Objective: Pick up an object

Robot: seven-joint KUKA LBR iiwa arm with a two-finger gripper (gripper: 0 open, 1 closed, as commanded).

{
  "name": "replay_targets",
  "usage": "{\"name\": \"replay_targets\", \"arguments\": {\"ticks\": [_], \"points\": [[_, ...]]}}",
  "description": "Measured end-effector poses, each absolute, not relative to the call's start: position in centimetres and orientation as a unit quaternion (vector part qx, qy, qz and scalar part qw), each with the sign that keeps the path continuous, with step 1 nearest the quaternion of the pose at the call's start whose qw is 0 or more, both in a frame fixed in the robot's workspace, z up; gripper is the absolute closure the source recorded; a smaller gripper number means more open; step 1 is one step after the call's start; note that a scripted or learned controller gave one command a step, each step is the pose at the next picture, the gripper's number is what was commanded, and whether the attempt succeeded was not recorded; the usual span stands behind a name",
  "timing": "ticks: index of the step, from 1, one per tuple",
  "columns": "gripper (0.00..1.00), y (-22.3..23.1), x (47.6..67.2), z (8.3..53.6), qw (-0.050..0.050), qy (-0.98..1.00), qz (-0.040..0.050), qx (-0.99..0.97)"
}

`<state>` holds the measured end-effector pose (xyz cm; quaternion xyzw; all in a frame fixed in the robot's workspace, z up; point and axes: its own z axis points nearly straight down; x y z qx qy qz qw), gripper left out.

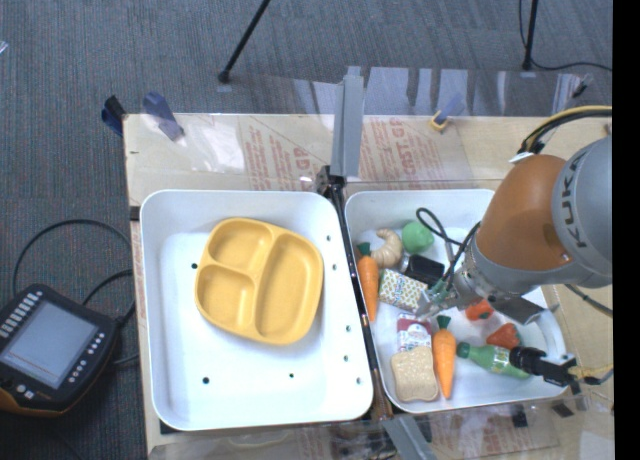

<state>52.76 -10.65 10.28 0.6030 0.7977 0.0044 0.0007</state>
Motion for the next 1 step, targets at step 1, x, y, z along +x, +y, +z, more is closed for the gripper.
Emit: {"name": "replay_targets", "arguments": {"ticks": [1], "points": [[1.0,-4.47,60.31,19.1,0.002,0.762,0.0028,0.648]]}}
